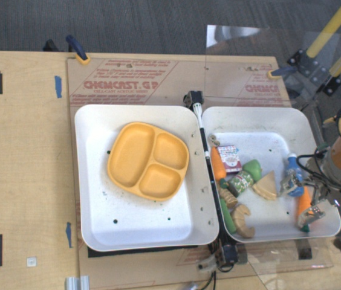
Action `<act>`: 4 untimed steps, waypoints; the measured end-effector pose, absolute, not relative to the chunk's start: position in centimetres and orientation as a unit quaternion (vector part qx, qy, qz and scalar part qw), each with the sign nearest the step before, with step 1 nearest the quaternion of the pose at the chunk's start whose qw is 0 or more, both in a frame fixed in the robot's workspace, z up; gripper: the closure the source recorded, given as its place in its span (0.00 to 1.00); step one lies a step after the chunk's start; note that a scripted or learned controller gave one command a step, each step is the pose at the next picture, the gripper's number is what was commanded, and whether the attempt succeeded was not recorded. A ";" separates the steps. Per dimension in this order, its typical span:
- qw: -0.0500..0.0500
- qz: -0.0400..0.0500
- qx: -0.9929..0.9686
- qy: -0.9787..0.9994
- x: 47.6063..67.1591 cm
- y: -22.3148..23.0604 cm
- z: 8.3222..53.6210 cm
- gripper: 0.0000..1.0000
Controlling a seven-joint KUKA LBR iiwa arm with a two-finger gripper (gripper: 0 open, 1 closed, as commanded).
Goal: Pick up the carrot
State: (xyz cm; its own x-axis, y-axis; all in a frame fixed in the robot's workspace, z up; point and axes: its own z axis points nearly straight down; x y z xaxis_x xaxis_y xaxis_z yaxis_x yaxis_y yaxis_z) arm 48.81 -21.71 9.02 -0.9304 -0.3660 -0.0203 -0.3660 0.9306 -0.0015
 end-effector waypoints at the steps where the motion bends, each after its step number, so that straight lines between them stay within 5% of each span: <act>1: 0.008 0.000 -0.238 0.971 49.3 -21.8 9.0 0.00; 2: 0.010 0.004 -0.394 0.919 49.4 -21.1 8.9 0.00; 3: 0.014 -0.001 -0.393 0.919 49.7 -21.3 10.2 1.00; 4: 0.013 0.000 -0.393 0.919 49.7 -21.3 10.1 0.00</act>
State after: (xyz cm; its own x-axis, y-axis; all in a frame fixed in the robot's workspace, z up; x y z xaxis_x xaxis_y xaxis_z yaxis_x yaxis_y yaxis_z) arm 49.67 -21.32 10.14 -0.6906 -0.7228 -0.0241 -0.7228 0.6909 -0.0109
